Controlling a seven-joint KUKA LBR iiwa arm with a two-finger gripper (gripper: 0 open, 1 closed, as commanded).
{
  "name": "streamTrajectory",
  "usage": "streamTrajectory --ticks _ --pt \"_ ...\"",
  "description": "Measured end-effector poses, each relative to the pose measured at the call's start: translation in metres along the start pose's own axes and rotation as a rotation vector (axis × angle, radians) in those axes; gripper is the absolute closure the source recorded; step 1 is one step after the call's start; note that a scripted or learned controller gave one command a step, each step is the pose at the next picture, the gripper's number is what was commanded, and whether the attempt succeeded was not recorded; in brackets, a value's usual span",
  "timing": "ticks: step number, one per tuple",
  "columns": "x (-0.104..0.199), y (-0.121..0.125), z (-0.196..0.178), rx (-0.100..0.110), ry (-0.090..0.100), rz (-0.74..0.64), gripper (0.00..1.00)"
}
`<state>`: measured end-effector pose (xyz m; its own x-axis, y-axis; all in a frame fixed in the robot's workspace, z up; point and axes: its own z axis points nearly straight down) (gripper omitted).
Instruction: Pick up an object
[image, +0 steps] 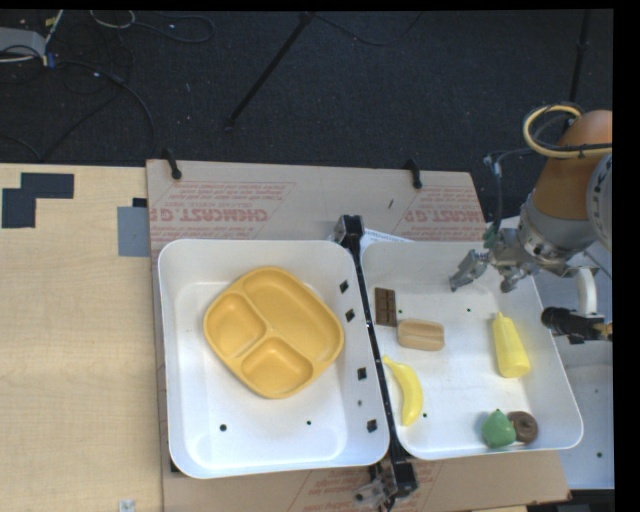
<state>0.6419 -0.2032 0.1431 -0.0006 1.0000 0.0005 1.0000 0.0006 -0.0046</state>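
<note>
My gripper (482, 283) hangs over the far right part of the right bin (450, 262), its two fingers spread open with nothing between them. Below it in that bin lie a yellow bottle-shaped thing (510, 345), a tan block (420, 335), a small brown chocolate bar (385, 307), a yellow banana (405, 390), a green fruit-like thing (497, 428) and a brown ring (522, 427). The yellow bottle-shaped thing is the closest, just below and right of the fingers, apart from them.
The left bin (190, 400) holds a yellow divided plate (272, 330). A black divider (365, 340) runs between the bins. A cardboard sheet (260, 205) lies under both bins, and the wooden bench top (70, 350) stretches to the left.
</note>
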Motion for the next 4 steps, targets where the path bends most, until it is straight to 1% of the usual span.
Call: streamTrajectory --ticks 1,2,3,4 --pt "0.001 0.0 0.053 0.001 0.0 -0.002 0.0" --pt "0.001 0.0 0.04 -0.001 0.0 -0.003 1.0" --pt "0.009 0.0 -0.005 -0.006 -0.001 -0.001 1.0" --pt "0.012 -0.006 -0.065 -0.006 -0.001 -0.002 1.0"
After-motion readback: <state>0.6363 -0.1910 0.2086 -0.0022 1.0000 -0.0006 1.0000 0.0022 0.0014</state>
